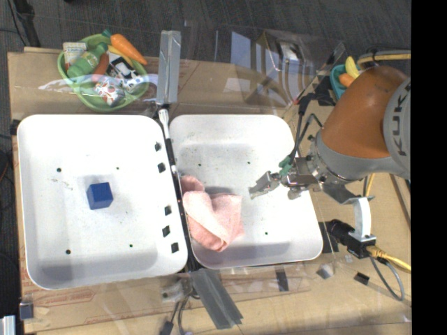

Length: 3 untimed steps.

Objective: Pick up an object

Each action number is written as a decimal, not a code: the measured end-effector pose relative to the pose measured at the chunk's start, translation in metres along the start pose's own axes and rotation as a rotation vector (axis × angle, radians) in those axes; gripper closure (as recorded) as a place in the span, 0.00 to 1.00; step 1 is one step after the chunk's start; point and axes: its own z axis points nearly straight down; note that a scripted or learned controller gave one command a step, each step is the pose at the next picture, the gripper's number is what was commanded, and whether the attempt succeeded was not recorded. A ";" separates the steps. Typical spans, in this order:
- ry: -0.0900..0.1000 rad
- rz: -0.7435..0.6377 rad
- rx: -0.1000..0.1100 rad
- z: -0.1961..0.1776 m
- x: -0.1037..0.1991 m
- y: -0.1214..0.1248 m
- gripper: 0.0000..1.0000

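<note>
One fixed cam above bench, angled down on both white bins (91,128), arm (363,117) entering from right.

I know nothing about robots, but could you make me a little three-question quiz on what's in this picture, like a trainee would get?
1. True or false: the blue cube lies in the same bin as the pink cloth.
2. Which bin is the gripper above? A) the left bin B) the right bin C) neither
3. Fill in: the green bowl of toy food stands outside the bins, beyond the far edge of the ____ bin.

Key:
1. False. The cube is in the left bin; the cloth is in the right bin, against its left wall.
2. B, to the right of the cloth.
3. left
</note>
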 end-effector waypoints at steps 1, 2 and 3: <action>0.000 -0.012 0.004 0.147 0.030 0.074 0.00; -0.001 -0.238 -0.002 0.128 0.037 0.075 0.00; 0.000 -0.423 -0.002 0.158 0.049 0.056 0.00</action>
